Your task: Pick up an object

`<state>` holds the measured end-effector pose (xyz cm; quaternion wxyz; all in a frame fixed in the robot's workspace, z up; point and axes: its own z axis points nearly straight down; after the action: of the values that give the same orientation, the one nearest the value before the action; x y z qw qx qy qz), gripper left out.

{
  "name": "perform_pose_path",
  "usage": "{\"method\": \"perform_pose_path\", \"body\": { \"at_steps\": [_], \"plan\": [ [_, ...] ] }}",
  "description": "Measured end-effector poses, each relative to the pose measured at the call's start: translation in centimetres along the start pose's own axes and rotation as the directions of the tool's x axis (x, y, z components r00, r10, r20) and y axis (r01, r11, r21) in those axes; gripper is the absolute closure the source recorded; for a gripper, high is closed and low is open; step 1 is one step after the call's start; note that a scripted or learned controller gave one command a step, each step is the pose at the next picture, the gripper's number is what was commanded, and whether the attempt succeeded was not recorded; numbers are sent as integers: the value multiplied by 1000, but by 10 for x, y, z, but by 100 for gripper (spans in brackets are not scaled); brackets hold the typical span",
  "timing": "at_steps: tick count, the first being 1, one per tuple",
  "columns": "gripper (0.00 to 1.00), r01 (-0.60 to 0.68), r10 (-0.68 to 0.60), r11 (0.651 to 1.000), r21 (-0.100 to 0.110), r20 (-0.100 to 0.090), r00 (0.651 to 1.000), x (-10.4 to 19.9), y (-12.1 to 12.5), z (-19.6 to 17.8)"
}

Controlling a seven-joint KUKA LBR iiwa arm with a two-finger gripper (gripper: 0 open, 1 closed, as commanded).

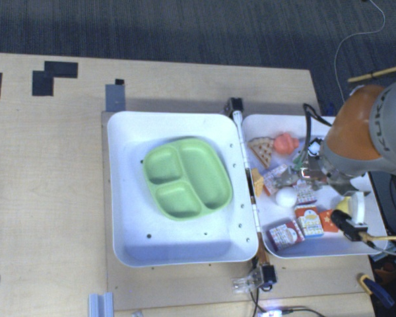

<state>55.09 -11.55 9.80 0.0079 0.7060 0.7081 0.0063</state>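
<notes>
Arm over right bin, low among clutter.
Gripper (pixel 302 172) sits beside white egg (pixel 286 197); finger state unreadable from here. Green divided tray (pixel 187 177) lies in left bin (pixel 129 243).

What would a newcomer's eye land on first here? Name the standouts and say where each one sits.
First, the light green plastic divided plate, with three compartments, lying in the middle of the left shallow white bin. Next, the grey arm with its orange band, reaching in from the right over the right white bin. That bin holds a clutter of small things, among them a white egg-shaped ball and a waffle-patterned wedge.
</notes>
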Motion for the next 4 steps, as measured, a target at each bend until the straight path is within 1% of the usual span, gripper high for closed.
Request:
{"method": "perform_pose_path", "body": {
  "at_steps": [1, 2, 3, 4],
  "plan": [
    [100, 1, -1, 1000, -5, 1, 1000, 0, 2, -12],
    [100, 0, 0, 1000, 15, 1, 1000, -89, 32, -35],
    [100, 3, -3, 1000, 14, -1, 1000, -90, 105, -53],
    [0, 3, -3, 1000, 15, -1, 1000, -90, 104, -53]
  ]
}}
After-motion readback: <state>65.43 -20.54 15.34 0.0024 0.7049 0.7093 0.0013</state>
